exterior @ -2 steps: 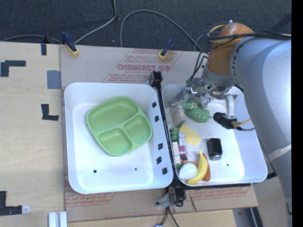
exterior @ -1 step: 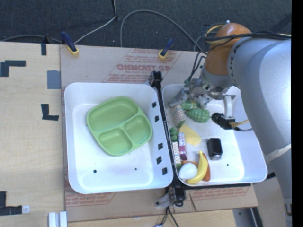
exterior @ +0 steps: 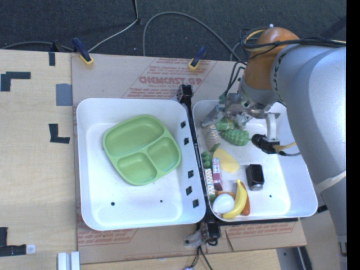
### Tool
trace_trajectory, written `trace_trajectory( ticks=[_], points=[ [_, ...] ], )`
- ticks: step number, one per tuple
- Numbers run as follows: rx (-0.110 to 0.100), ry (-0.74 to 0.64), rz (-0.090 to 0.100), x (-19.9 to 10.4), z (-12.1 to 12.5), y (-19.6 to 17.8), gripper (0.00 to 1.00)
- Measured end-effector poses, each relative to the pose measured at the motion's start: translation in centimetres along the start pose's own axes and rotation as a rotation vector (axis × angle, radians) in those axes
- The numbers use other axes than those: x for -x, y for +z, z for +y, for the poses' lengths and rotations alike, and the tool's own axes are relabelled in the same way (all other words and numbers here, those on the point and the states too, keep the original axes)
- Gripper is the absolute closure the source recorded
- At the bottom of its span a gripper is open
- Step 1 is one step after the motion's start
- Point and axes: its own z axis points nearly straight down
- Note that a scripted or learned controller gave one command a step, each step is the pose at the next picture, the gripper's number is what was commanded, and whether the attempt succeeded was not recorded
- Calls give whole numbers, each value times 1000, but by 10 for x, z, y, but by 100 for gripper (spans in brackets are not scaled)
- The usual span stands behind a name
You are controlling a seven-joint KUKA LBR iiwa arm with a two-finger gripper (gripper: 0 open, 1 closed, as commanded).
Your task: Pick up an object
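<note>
Green plastic is what your gripper point(exterior: 228, 120) hangs over: a knobbly green toy point(exterior: 234, 135) lies just below it in the right bin point(exterior: 292, 198), at the bin's far end. From the slanted view you cannot tell whether the gripper is spread or pressed together, and nothing can be seen clamped in it, so treat the pick as not yet made. The reach into the bin looks done; the grasp and the lift are what is left, as far as you can judge.

Nearer the camera from the gripper lie the other candidates: a pale yellow piece point(exterior: 227, 161), a small black block point(exterior: 255, 176), and at the bin's near end a banana point(exterior: 242, 198) beside a white egg-shaped object point(exterior: 223, 204). Well off to the gripper's side, the left bin point(exterior: 93, 207) carries a green divided plate point(exterior: 142, 149).
</note>
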Motion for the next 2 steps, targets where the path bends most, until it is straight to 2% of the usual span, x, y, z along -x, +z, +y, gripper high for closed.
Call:
trace_trajectory(
  ticks=[2],
  points=[
    [-1, -2, 5, 2, 0, 0, 0]
  ],
)
